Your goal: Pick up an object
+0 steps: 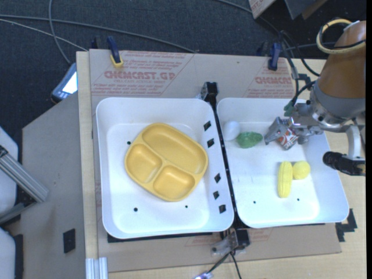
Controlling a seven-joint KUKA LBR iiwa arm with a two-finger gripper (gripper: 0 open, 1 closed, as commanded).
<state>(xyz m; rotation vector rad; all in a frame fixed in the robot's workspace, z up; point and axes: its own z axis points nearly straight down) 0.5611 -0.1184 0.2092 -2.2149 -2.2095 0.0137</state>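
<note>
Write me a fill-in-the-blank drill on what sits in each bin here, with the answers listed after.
1. The yellow divided tray lies in the ____ bin.
2. The corn cob is coloured ____.
3. The green object lies in the right bin, to the ____ of the gripper in the camera view.
4. The divided tray has ____ compartments.

Answers: left; yellow; left; three

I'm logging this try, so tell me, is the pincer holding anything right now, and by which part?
Cannot be told. The pincer sits over a small red-and-white object in the right white bin, but a grip isn't visible.
</note>
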